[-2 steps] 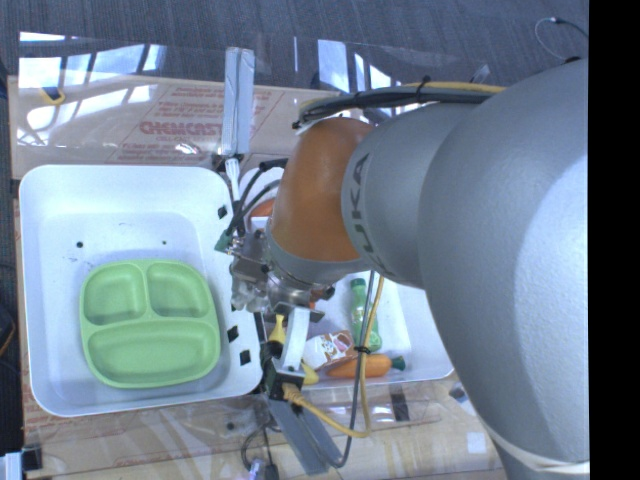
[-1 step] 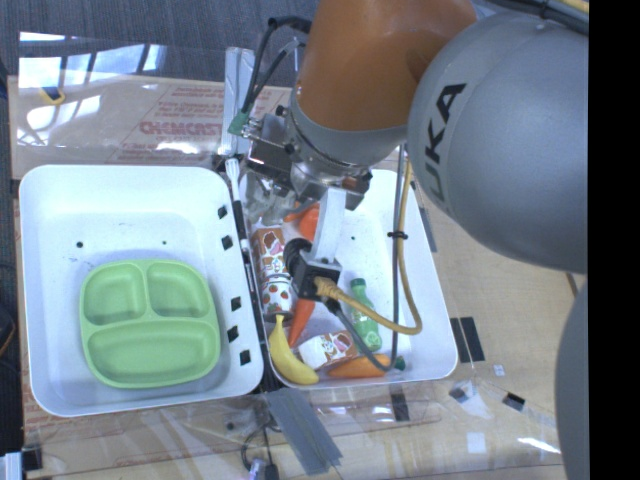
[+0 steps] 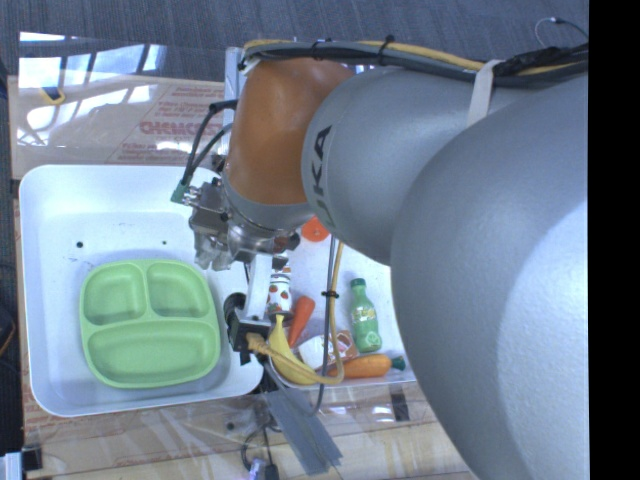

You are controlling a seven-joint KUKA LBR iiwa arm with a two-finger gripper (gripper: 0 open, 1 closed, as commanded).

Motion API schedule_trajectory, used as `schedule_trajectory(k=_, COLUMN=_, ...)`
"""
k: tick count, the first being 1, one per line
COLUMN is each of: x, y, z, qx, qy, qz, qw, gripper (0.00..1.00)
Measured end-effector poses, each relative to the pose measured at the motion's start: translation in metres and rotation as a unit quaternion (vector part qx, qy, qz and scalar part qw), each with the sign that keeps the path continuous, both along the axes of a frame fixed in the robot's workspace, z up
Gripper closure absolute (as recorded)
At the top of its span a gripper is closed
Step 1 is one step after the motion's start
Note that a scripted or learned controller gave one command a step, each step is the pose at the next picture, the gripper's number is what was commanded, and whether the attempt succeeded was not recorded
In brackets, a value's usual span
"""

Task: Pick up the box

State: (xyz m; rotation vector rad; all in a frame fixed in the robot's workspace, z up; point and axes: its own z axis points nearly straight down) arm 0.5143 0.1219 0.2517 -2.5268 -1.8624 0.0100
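The arm's big grey body and orange band cover most of the right bin (image 3: pixel 400 383). My gripper (image 3: pixel 222 252) hangs below the orange band, over the right side of the left bin (image 3: pixel 60 193), just above the green plate's far right corner. A small white and red carton-like thing (image 3: pixel 279 291) stands just right of the gripper, near the wall between the bins; it may be the box. Nothing shows between the gripper and that thing.
A green divided plate (image 3: pixel 150 321) lies in the left bin. In the right bin lie a green bottle (image 3: pixel 362 316), two carrots (image 3: pixel 300 318) (image 3: pixel 366 366), a yellow banana (image 3: pixel 288 361) and an orange thing (image 3: pixel 315 231).
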Motion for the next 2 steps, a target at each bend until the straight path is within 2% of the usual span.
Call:
schedule_trajectory(k=1, x=-0.006, y=-0.002, z=-0.156, qx=0.0012, qy=-0.001, qz=0.104, qw=0.9946, gripper=1.0)
schedule_trajectory(k=2, x=-0.037, y=-0.115, z=-0.015, qx=0.0011, qy=-0.003, qz=0.126, qw=0.9921, gripper=1.0)
